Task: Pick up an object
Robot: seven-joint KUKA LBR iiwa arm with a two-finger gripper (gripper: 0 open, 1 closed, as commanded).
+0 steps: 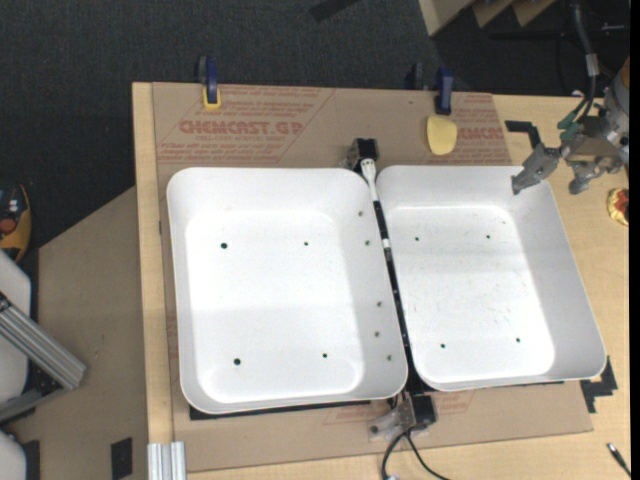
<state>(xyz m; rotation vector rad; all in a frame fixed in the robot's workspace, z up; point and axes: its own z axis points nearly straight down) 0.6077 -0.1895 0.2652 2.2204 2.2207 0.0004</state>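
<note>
Gripper [553, 171] with fingers spread, holding nothing, over right bin [560, 298] far right corner; left bin [185, 298] alongside on bench [160, 128].

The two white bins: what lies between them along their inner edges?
In the camera view, a narrow black strip runs between the left bin and the right bin, ending in a black clamp at the far end.

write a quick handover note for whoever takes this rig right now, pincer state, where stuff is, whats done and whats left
Pincer: over the far right corner of the right bin, nothing visible between its fingers.
Things: a small pale yellow piece lies on the board beyond the bins, apart from them. I can make out no loose object in the left bin or the right bin.
Done: no pick yet.
Left: find an object, grasp it and lift.
</note>
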